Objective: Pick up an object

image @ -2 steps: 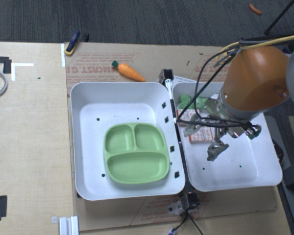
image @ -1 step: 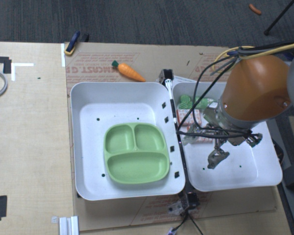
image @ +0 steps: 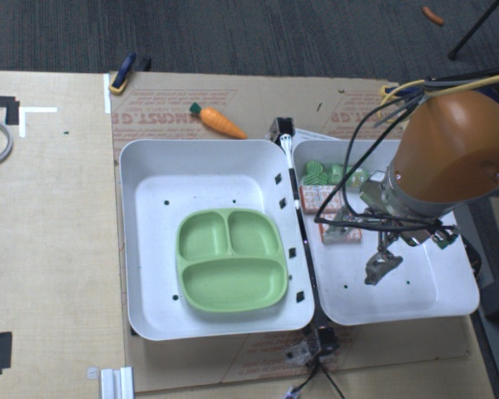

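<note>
We judge the pick hardly begun: our gripper [image: 383, 267] hangs over bare floor in the middle of the right bin [image: 449, 293], and at this slant we cannot tell its state, though nothing shows beneath it. The likeliest objects, a green item [image: 324, 173] and a red-and-white carton [image: 320, 199], lie at about ten o'clock from the gripper, near the bin's far left corner and partly behind cables. The left bin [image: 141, 248] holds a green divided plate [image: 231, 260], and a toy carrot [image: 219, 120] lies beyond it at twelve o'clock on the bench.
</note>
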`<state>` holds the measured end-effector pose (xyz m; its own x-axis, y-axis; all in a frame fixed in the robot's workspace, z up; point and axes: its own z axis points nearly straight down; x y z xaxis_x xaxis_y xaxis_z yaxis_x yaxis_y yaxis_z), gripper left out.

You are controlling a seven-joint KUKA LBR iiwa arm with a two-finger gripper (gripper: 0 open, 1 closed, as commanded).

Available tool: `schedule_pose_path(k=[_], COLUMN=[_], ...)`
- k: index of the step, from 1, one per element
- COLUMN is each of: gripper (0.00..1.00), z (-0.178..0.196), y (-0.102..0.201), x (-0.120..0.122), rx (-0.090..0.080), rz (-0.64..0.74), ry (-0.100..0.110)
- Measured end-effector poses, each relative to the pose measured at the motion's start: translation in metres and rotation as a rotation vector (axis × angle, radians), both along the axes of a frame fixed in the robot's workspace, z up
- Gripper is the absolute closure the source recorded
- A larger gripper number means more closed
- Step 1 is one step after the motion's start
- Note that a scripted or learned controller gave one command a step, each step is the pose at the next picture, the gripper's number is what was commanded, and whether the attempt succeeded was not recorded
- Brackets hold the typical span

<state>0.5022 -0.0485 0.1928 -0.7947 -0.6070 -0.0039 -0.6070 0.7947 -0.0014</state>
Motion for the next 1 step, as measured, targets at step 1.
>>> schedule_pose_path(k=[1], gripper=[0.0], z=[-0.085], y=[-0.0439], x=[0.047], rx=[-0.001], rz=[0.4], ry=[0.001])
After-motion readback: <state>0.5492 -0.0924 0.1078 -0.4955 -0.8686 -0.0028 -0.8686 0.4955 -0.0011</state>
